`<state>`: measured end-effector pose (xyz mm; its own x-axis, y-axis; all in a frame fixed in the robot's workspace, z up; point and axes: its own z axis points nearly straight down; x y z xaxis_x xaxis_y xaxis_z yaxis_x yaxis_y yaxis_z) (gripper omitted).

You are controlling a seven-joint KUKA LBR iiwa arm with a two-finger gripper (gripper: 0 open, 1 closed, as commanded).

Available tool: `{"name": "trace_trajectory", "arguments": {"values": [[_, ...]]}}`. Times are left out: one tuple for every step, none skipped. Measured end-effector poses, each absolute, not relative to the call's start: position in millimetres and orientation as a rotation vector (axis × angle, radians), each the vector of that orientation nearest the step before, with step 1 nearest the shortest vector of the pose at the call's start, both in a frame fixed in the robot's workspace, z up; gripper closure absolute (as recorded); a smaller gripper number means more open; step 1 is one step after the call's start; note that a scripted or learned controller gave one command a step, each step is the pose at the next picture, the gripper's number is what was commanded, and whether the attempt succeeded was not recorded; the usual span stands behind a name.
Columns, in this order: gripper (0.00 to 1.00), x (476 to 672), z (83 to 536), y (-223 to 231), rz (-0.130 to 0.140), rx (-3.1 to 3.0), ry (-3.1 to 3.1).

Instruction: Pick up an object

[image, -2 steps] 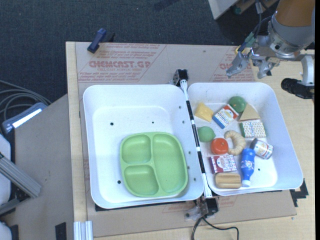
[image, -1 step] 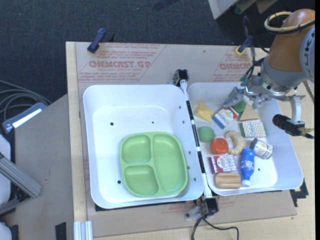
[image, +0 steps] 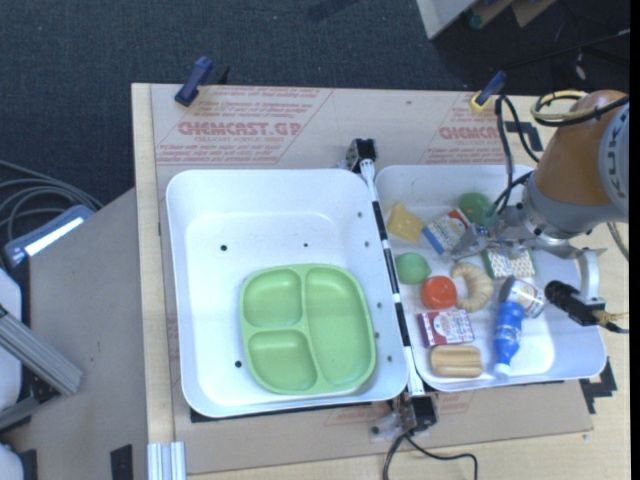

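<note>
The right bin [image: 570, 363] holds several small objects. Among them are a yellow piece [image: 405, 223], a blue and red packet [image: 445, 233], a dark green ball [image: 475, 208], a light green round piece [image: 412, 266], a red-orange ball [image: 438, 291], a beige ring [image: 476, 284], a green-checked packet [image: 511, 263], a blue bottle [image: 507, 334], a red box [image: 450, 326] and a tan bun [image: 455, 361]. My gripper [image: 487, 238] hangs low over the middle of this bin, between the blue and red packet and the checked packet, just above the beige ring.
The left bin [image: 200, 208] holds a green divided tray [image: 305, 328] in its near half. A ridge [image: 385, 258] where the bin walls meet separates the two bins. The arm's orange band [image: 575, 163] stands over the right bin's far right corner. Cables [image: 515, 133] trail behind it.
</note>
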<state>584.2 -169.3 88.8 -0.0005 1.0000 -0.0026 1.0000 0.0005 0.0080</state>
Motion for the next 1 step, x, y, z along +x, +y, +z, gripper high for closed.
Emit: {"name": "trace_trajectory", "arguments": {"values": [[0.0,649.9,120.0,-139.2,0.002,2.219,2.222]]}}
